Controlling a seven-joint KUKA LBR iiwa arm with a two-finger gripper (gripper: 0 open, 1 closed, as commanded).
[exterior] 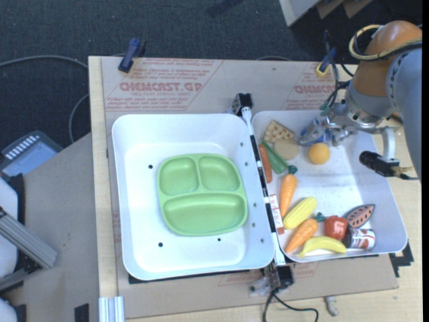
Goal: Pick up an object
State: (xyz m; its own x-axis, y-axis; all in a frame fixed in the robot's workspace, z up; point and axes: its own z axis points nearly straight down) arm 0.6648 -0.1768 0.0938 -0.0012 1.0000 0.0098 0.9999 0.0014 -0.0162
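Gripper (pixel 320 131) sits low over the back of the right bin (pixel 391 200), just left of the arm (pixel 375 79); finger state unreadable from this angle — cannot tell; nothing visibly between the fingers. Orange ball (pixel 320 153) lies just below the gripper, close but seemingly apart; cracker (pixel 279 132) and a beige piece (pixel 286 149) to its left. Further forward in the same bin: carrot (pixel 287 192), corn cob (pixel 299 210), second carrot (pixel 301 234), banana (pixel 324 246), tomato (pixel 336 228), small can (pixel 362 238). Left bin (pixel 134 180) holds a green divided plate (pixel 201 194) — flat, centred.
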